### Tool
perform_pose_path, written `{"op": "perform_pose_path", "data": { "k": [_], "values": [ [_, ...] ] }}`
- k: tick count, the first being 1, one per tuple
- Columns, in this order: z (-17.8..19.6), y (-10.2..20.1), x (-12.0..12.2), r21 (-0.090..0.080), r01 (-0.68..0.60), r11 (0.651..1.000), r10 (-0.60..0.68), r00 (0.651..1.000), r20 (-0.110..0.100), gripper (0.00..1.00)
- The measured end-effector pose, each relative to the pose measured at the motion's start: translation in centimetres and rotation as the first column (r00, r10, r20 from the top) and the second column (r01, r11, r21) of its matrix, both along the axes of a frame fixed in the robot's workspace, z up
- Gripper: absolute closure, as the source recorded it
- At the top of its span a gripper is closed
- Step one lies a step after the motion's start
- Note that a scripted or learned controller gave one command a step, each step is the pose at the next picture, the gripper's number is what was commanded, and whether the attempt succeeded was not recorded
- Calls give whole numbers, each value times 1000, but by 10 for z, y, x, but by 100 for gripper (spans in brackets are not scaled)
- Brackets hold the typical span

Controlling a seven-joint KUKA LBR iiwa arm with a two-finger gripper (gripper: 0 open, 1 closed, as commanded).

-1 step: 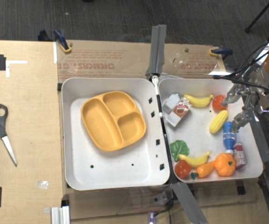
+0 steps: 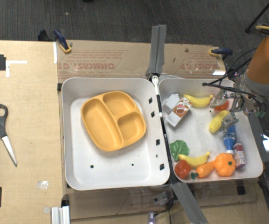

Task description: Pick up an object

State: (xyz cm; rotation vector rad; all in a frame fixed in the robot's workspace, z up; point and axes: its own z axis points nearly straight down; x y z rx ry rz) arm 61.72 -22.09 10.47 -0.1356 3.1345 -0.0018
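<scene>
Several toys crowd the right bin (image 2: 204, 178); the gripper (image 2: 228, 107) hangs low over a yellow corn cob (image 2: 216, 122) just beneath it, approach apparently underway. Finger state: cannot tell. Next comes settling squarely onto one item.

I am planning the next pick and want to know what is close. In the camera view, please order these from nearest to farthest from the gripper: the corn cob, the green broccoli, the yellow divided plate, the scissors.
From the gripper:
1. Corn cob, just beside it in the right bin.
2. Green broccoli, right bin, lower left part.
3. Yellow divided plate, in the left bin.
4. Scissors, on the bench at far left.
</scene>
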Motion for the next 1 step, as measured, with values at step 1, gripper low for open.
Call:
{"op": "perform_pose_path", "data": {
  "k": [1],
  "values": [
    [-12, 1, -36, 1, 138, 990, -138, 990, -1, 0]
  ]
}}
